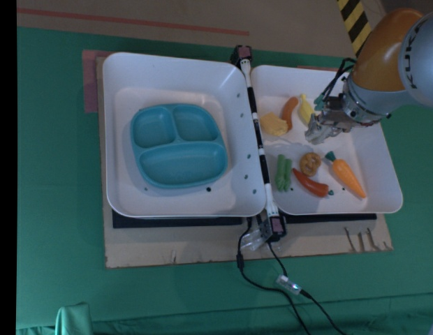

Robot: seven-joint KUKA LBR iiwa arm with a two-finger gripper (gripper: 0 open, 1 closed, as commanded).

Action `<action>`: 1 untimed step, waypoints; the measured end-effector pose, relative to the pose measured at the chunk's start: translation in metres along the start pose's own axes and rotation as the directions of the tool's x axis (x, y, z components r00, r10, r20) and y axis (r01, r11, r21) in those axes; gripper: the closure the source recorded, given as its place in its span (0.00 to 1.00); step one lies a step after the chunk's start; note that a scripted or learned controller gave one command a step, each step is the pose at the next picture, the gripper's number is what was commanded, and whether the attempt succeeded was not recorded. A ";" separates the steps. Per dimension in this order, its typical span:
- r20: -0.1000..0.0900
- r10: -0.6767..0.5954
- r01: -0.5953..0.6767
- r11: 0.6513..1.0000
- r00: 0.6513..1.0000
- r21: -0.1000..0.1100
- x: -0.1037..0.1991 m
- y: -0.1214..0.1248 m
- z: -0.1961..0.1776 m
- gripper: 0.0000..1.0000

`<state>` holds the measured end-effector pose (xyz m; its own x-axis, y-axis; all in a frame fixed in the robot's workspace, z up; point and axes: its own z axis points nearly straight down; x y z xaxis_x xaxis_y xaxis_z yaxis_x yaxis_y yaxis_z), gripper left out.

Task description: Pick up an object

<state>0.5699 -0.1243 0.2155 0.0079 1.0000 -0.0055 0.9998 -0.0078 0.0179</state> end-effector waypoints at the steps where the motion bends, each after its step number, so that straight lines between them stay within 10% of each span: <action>1: -0.001 -0.004 0.004 1.000 1.000 0.012 -0.064 0.013 -0.066 1.00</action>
<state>0.5807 -0.1880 0.2820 0.0044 1.0000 -0.0043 1.0000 -0.0044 0.0056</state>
